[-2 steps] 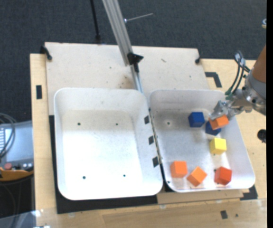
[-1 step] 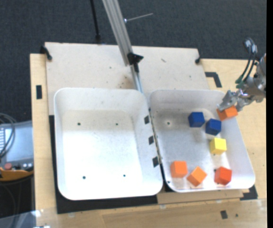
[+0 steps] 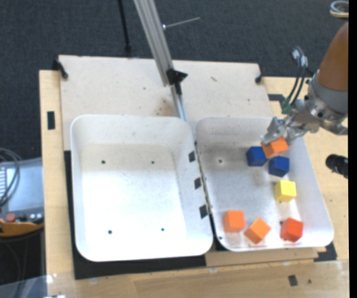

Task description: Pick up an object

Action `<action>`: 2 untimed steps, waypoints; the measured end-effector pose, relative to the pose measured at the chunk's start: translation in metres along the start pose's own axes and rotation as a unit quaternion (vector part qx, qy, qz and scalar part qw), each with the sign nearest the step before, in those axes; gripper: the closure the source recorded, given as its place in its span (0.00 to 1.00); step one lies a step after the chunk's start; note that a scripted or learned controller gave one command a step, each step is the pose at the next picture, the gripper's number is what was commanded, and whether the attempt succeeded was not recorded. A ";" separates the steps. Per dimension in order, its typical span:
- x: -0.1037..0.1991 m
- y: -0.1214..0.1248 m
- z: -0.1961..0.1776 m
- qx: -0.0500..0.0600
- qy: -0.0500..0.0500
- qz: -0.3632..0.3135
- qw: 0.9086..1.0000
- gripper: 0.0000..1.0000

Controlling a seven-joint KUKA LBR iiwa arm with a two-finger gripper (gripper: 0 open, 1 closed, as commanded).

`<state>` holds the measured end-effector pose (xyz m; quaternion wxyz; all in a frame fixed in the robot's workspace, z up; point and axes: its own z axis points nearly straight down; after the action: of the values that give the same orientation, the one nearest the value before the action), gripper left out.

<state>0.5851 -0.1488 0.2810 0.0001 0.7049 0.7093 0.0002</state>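
In the right bin (image 3: 228,135), my gripper (image 3: 282,139) hangs over the far right part, reaching in from the right. It is shut on a small orange block (image 3: 277,146), which sits at its fingertips. That block overlaps two blue blocks (image 3: 256,156) (image 3: 279,166) lying just below it. Nearer the front lie a yellow block (image 3: 284,190), two orange blocks (image 3: 234,220) (image 3: 257,230) and a red block (image 3: 292,229).
The left bin (image 3: 91,166) stands beside the right one. A slanted metal post (image 3: 156,36) rises from the bench behind the bins. The arm's grey wrist with its orange band (image 3: 333,67) and cables is at the far right.
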 end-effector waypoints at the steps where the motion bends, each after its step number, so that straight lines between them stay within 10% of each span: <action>1: 0.047 0.003 0.000 0.000 0.000 0.000 1.000 1.00; 2: 0.089 -0.004 0.012 0.001 0.000 0.001 1.000 1.00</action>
<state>0.5803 -0.0595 0.2686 -0.0006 0.7052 0.7090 -0.0004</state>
